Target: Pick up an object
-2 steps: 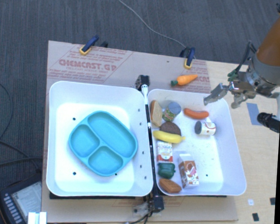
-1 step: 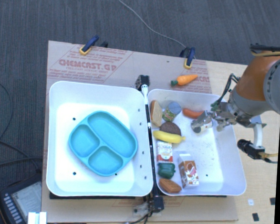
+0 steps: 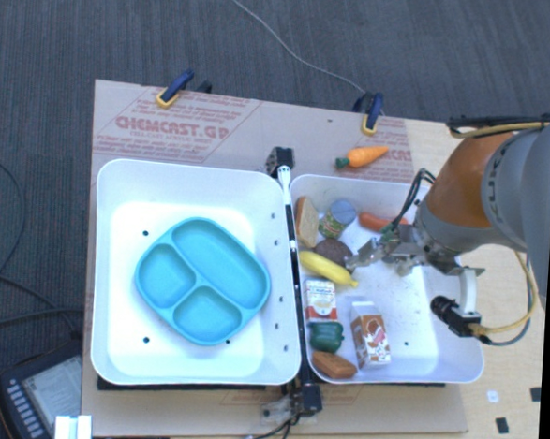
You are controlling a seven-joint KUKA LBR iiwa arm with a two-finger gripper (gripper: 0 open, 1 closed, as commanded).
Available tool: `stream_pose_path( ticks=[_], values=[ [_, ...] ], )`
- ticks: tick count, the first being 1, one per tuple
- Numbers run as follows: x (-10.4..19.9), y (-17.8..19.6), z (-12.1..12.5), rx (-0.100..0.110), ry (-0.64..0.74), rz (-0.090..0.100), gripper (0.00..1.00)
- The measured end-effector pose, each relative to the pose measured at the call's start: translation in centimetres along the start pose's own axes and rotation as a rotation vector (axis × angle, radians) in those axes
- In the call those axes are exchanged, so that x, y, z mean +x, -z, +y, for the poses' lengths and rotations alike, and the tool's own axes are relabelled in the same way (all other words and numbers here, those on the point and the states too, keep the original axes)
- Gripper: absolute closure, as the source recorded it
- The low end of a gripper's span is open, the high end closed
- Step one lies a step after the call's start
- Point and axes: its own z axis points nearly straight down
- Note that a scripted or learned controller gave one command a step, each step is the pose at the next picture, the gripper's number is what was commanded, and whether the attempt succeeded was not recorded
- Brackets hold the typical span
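Bright even overhead light, soft shadows w/ mild glare on white bins (image 3: 112,202), sharp focus, slight grain

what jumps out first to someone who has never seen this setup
The bright blue divided plate lies alone in the left bin. The right bin holds a jumble of toy food along its left side, among it a yellow banana and small cartons. The grey arm with its orange band reaches in from the right, over that bin, and an orange carrot lies on the board behind the bins.

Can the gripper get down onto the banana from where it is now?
Probably yes: the gripper hovers in the right bin just beside the banana, whose top lies uncovered, though neighbouring items crowd it.
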Motion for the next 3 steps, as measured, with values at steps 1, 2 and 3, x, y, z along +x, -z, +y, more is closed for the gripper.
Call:
stream_pose_path(
  ticks=[1,2,3],
  values=[
    [5.8,0.2,-4.8,-0.002,0.000,0.003,0.00],
    [5.7,1.3,-4.6,-0.008,-0.001,0.001,1.00],
    [5.7,1.2,-4.7,-0.004,-0.001,0.002,0.00]
  ],
)
